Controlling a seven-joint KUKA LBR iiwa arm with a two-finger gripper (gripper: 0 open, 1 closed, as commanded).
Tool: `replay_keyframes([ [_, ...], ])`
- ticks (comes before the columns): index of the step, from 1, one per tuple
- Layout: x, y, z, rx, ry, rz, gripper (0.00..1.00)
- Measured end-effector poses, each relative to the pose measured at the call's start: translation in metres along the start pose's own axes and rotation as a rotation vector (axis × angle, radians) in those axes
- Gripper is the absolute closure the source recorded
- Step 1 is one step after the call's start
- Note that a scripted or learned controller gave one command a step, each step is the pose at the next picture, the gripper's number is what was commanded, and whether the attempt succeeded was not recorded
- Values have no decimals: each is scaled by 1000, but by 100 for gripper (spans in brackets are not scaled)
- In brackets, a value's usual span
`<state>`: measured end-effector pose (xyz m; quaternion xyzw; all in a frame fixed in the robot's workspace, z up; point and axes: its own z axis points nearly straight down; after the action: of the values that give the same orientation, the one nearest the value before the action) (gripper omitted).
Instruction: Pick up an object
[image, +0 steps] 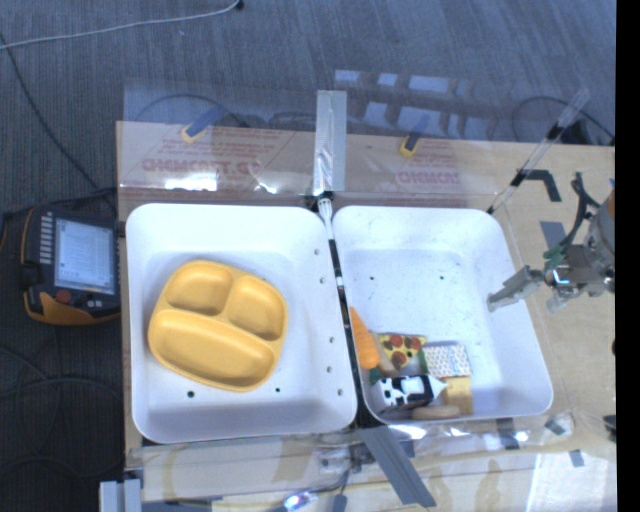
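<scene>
The things to pick from lie huddled in the near left corner of the right bin (470, 235): an orange carrot (363, 340) stretched along the bin's left wall with its long axis running away from the camera, a pizza slice (403, 351) just beside it, a black-and-white cow (403, 391) nearer the front, a small grey-and-yellow block (449, 361), and a tan piece (442, 409) at the front wall. That makes five by my count, though they overlap and the pile is too small to be sure of it.

The gripper (507, 293) hangs over the right side of the same bin, well apart from the pile. The toys lie down and to the left of it in the picture. It grasps nothing; whether its jaws are spread or closed I cannot tell.

There are two white bins on the bench (575, 330). The left bin (160, 225) holds one yellow divided plate (218, 323), with three compartments.

A handheld control pad (70, 263) lies on the floor to the left.
</scene>
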<state>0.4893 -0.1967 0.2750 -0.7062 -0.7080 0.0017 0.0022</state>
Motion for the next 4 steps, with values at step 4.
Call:
replay_keyframes([
  [4,95,1,179,-24,-1,408,0],
])
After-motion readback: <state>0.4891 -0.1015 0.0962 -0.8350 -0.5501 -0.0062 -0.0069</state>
